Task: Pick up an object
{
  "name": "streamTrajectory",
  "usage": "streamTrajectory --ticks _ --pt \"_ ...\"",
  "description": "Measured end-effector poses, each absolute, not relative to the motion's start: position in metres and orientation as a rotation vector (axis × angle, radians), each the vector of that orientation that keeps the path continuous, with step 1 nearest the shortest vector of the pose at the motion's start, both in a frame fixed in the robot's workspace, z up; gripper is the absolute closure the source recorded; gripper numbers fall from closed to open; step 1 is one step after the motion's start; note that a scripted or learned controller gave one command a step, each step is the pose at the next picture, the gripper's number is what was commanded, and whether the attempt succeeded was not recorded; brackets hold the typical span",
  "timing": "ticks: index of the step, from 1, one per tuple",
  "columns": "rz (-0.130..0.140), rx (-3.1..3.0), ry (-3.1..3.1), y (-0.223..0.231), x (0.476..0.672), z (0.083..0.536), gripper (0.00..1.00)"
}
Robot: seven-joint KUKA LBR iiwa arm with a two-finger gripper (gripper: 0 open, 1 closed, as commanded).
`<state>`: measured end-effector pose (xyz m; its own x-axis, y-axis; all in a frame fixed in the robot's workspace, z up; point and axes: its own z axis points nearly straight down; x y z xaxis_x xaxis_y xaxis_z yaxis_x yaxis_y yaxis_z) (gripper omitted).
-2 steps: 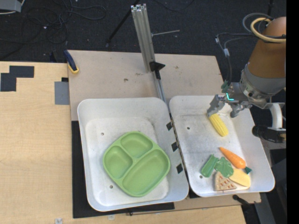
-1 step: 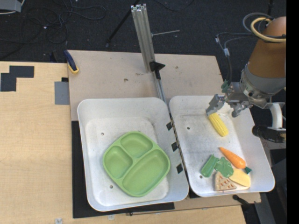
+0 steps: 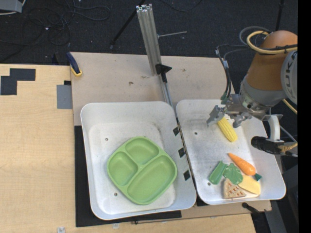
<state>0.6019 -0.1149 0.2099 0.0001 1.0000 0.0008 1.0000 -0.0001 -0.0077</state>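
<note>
Your pincer [image 3: 227, 120] hangs spread wide over the right bin [image 3: 204, 144], its fingers straddling the top end of the yellow corn cob [image 3: 227, 129] without closing on it. Below the corn lie a carrot [image 3: 242, 163], green vegetable [image 3: 224, 173] and waffle wedge [image 3: 234, 190]. Left of the corn, a green divided plate [image 3: 142, 169] sits in the neighbouring bin [image 3: 97, 130].

Two white bins [image 3: 97, 115] [image 3: 194, 110], one green divided plate [image 3: 142, 170], one corn cob [image 3: 227, 129], one carrot [image 3: 242, 163], and one waffle wedge [image 3: 233, 190].
</note>
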Motion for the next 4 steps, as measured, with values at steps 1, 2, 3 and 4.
streamTrajectory --ticks 1,2,3,4 --pt "0.008 -2.218 -2.216 -0.125 0.6 0.159 0.0" --pt "0.006 -2.22 -2.214 -0.116 0.597 0.109 0.0" --pt "0.006 -2.226 -2.21 -0.117 0.597 0.121 1.0" --pt "-0.003 -2.221 -2.224 -0.111 0.605 0.175 1.0"
